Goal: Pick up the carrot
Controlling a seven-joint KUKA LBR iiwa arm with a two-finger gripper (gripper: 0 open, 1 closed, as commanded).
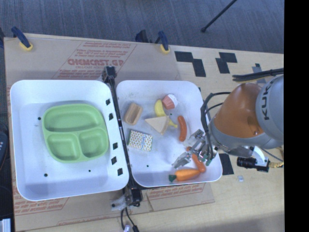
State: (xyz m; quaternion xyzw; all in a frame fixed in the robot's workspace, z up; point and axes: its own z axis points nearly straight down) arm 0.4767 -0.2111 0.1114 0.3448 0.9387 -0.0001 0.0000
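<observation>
We counted one carrot (186, 175), one sausage (182, 128), one green tray (75, 132); gripper (192, 152) fingers spread, holding nothing, above the carrot.

Red print reading "CHEMCAST GP" is showing on the brown cardboard sheet (104, 57) under the bins, lying well away from the gripper (193, 151), beyond the far bin corner; the smaller red lines around it are too blurred to read. Black letters "KU" are standing on the grey arm (270, 105), just above the gripper.
</observation>
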